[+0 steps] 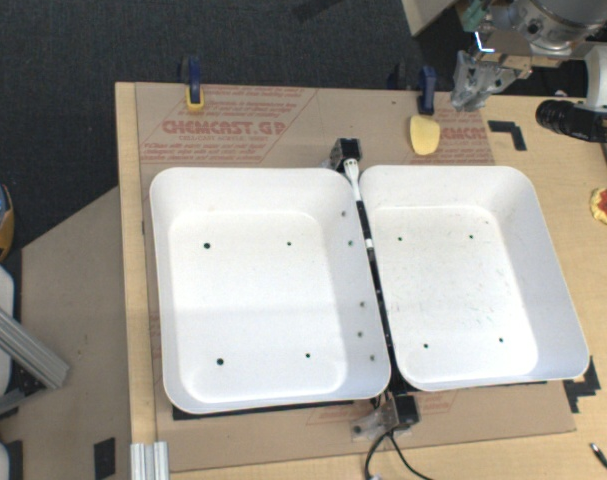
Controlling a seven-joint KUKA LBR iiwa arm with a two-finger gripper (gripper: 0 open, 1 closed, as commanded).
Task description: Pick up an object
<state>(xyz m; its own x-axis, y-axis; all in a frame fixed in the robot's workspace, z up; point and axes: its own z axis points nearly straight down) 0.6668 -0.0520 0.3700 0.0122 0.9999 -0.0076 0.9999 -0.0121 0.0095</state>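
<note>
My gripper (470, 90) hangs beyond the far rim of the right bin (543, 218), over the brown board (233, 123) the bins rest on. From this slanted view I cannot tell whether it is parted or closed, and I see nothing caught in it, so I claim no hold on anything.

The only loose thing I can make out near me is a small pale yellow object (424, 134). It lies on the board just outside the right bin's far rim, toward that bin's far-left corner, and just to the near-left of my gripper. It looks apart from me, not touching.

I judge the task not yet done: the yellow object rests on the board, unlifted. What is left, as I read it, is the whole pick itself: getting over it, closing on it, and raising it clear.
</note>
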